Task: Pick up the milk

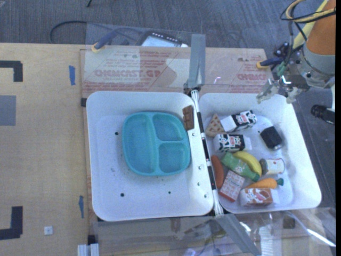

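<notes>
Lying nearest, a red-and-white carton [257,197] is crowding the right bin's [306,167] near edge. Two cow-patterned milk cartons [232,142] [240,120] are sitting left of centre there, open floor beyond them. Hovering over the far right rim, the gripper [276,91] is spreading its fingers, holding nothing. Carton lettering is looking unreadable.

Teal divided plate [157,143] in left bin [101,159]; banana [249,161], carrot [266,183], black block [271,137] in right bin [306,191]
</notes>
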`<state>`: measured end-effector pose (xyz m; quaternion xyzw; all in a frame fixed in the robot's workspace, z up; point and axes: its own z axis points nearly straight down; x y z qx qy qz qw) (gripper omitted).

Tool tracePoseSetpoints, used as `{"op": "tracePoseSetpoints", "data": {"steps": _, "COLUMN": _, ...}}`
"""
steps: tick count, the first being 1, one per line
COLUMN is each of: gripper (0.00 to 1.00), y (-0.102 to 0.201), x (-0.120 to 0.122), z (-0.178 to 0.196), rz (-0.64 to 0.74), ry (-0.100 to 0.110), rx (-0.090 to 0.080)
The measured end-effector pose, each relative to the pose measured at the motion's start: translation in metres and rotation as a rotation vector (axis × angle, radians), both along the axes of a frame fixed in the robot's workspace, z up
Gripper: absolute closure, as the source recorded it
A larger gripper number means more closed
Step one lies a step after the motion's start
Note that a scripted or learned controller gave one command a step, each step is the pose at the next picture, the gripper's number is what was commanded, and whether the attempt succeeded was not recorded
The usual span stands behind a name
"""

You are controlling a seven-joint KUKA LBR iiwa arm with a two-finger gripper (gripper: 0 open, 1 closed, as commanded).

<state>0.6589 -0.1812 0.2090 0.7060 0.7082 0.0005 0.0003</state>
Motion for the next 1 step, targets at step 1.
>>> {"op": "tracePoseSetpoints", "data": {"steps": 1, "gripper": 1.0, "y": 0.0008, "x": 0.0014, "z": 0.0115, "rz": 0.003, "ry": -0.004, "rx": -0.002}}
